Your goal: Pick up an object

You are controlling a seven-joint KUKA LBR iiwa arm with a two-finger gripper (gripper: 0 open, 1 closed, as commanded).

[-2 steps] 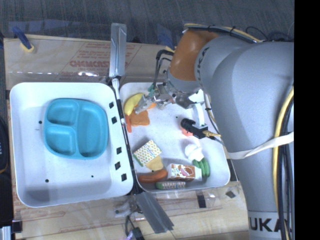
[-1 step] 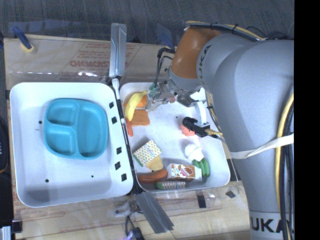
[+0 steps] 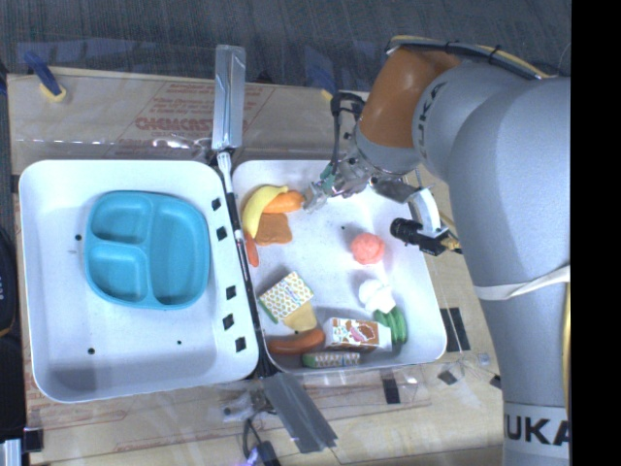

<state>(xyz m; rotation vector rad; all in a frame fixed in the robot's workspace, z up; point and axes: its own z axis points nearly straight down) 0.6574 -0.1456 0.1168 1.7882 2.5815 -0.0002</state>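
Two white bins sit on a pale tan tabletop printed with faded red lettering. The left bin carries a light blue divided plate. In the right bin lie a yellow banana, an orange wedge, a burnt-orange piece, a thin red-orange carrot, a pink ball, a white lump beside a green piece, a box with a yellow, green and white diamond pattern, a brown sausage, a red, white and orange printed carton and a dark green bar. The arm is grey with an orange band and black lettering low down.
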